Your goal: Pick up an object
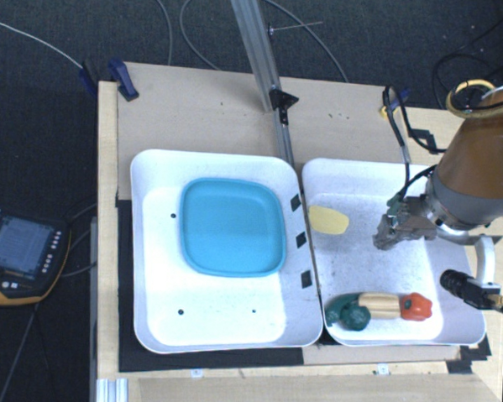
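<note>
My gripper [388, 237] hangs over the middle of the right bin [353, 180], nothing visibly between its fingers. A pale yellow flat piece [328, 220] lies at that bin's left side, left of the gripper. Along the bin's front edge lie a dark green lump [348, 314], a tan wooden stick [380, 305] and a red piece [415, 307], end to end. A light blue square plate [233, 227] sits in the left bin [149, 233].
A metal pole [264, 49] slants down from the top to the divide between the bins. Blue clamps [122, 78] sit at the bench's back corners. A handheld pendant [17, 255] lies on the floor at left.
</note>
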Available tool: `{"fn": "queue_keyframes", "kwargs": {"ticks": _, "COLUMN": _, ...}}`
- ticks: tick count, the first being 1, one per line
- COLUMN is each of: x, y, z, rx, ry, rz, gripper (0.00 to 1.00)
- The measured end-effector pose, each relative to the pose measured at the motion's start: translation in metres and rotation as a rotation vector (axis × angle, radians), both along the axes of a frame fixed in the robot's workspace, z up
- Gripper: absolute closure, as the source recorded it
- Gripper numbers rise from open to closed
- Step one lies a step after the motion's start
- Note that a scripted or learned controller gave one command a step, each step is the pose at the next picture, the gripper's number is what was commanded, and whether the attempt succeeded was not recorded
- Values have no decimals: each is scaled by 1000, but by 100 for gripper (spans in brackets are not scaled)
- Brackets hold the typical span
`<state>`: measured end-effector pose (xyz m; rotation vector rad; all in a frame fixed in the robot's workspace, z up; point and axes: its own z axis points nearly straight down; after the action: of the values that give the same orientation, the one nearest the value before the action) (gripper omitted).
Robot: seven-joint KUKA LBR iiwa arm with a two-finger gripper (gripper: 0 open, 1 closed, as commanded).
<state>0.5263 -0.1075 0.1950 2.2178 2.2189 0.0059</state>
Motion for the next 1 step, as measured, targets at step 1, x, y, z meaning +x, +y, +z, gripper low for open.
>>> {"fn": "queue_keyframes", "kwargs": {"ticks": 1, "x": 0, "y": -1, "z": 63, "rx": 0, "ry": -1, "rz": 0, "gripper": 100}}
